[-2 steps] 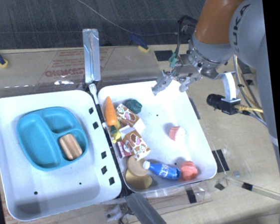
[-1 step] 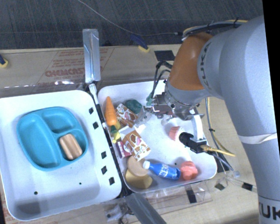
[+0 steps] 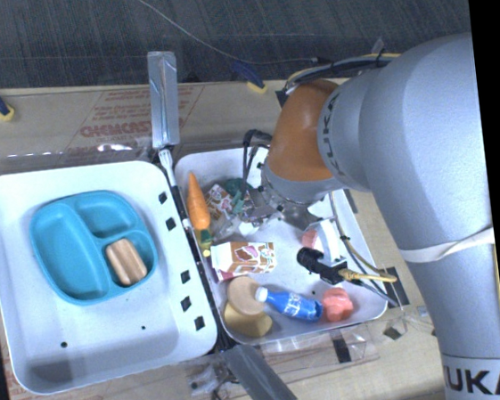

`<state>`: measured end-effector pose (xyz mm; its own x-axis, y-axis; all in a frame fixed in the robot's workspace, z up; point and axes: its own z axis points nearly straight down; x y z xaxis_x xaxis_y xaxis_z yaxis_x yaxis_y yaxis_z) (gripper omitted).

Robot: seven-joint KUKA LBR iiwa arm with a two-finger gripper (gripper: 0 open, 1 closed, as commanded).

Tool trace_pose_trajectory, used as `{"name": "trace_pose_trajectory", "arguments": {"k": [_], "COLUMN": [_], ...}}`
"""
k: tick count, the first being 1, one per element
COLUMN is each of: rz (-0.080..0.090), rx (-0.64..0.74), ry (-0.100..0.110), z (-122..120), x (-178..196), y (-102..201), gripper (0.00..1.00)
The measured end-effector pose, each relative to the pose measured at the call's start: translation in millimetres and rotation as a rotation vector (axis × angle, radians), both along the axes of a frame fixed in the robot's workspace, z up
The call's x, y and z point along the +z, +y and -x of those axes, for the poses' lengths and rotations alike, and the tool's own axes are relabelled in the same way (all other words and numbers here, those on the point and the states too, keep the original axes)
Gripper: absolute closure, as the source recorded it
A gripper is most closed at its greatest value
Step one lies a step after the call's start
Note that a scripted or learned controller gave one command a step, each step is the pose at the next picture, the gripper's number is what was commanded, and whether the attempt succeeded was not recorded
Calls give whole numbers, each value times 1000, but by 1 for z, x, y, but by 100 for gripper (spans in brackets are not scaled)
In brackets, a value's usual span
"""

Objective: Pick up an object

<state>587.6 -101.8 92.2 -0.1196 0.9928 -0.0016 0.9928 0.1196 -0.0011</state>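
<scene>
The right bin [image 3: 282,232] holds an orange carrot [image 3: 196,202] along its left wall. Beside the carrot lies a crumpled colourful packet [image 3: 224,198]. A small printed box [image 3: 243,257] lies mid-bin. Toward the front are a tan round piece [image 3: 244,310], a blue bottle with a white cap [image 3: 291,305] and a pink lump [image 3: 336,304]. Another pink piece [image 3: 312,236] lies near the right wall. My gripper [image 3: 264,204] is low in the back of this bin, just right of the packet, under the orange-banded wrist [image 3: 301,139]. The wrist hides its tips.
The left bin [image 3: 34,354] carries a blue divided plate [image 3: 79,236] with a brown bread roll [image 3: 125,261] in its right compartment. A grey metal divider post [image 3: 163,97] stands between the bins at the back. The big grey arm [image 3: 416,158] covers the bench's right side.
</scene>
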Motion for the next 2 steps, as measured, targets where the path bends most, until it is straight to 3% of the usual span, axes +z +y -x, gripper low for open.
{"name": "trace_pose_trajectory", "arguments": {"k": [1, 2], "rz": [-7, -12], "rx": [70, 73], "ry": [20, 47], "z": [-66, -60], "x": [-2, 2], "y": [-27, -26], "gripper": [0, 100]}}
